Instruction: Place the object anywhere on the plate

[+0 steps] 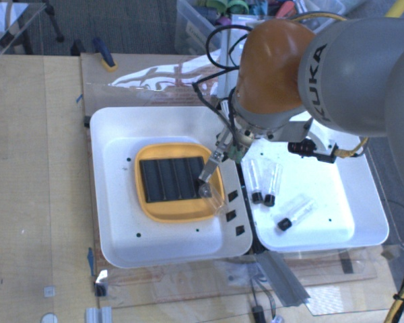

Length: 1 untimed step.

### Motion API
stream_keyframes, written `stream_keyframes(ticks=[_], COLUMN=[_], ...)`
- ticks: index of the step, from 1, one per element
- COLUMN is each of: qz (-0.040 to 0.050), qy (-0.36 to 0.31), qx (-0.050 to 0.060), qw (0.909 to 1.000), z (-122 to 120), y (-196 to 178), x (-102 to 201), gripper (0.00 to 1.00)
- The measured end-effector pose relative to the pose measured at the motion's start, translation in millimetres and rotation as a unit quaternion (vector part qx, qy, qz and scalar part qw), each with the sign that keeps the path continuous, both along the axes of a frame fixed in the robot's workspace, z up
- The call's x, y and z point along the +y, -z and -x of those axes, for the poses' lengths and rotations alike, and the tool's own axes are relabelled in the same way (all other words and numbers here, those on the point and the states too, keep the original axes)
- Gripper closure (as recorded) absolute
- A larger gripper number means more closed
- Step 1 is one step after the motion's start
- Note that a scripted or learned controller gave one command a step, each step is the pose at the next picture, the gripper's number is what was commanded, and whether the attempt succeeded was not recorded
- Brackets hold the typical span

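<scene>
A yellow plate (178,212) with a dark ridged centre lies in the left white bin (114,200). My gripper (209,172) hangs over the plate's right rim, slanting down to the left from the orange-banded wrist. Just below its tip, on the rim, sit a small black piece and something clear (207,191); whether the gripper holds it is unclear. In the right bin (363,207), two clear tubes with black caps (256,180) (273,183) lie side by side, and a third tube (295,214) lies slanted below them.
The arm's bulk covers the back of both bins. Small black squares (231,215) mark the left bin's right wall. A clear box of coloured toys (256,2) stands behind the bench. Bare wooden tabletop (34,180) spreads to the left.
</scene>
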<state>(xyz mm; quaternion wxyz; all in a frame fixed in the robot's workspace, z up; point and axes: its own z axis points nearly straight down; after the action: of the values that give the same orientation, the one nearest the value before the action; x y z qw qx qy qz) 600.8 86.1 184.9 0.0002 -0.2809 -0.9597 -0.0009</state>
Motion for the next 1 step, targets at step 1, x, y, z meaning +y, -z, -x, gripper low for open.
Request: stream_keyframes(ticks=[1], qz=[-0.0013], qy=[0.002], qx=[-0.002], qw=[1.0000], z=[-1.4], y=[-10.5], x=[-0.4], gripper=[1.00])
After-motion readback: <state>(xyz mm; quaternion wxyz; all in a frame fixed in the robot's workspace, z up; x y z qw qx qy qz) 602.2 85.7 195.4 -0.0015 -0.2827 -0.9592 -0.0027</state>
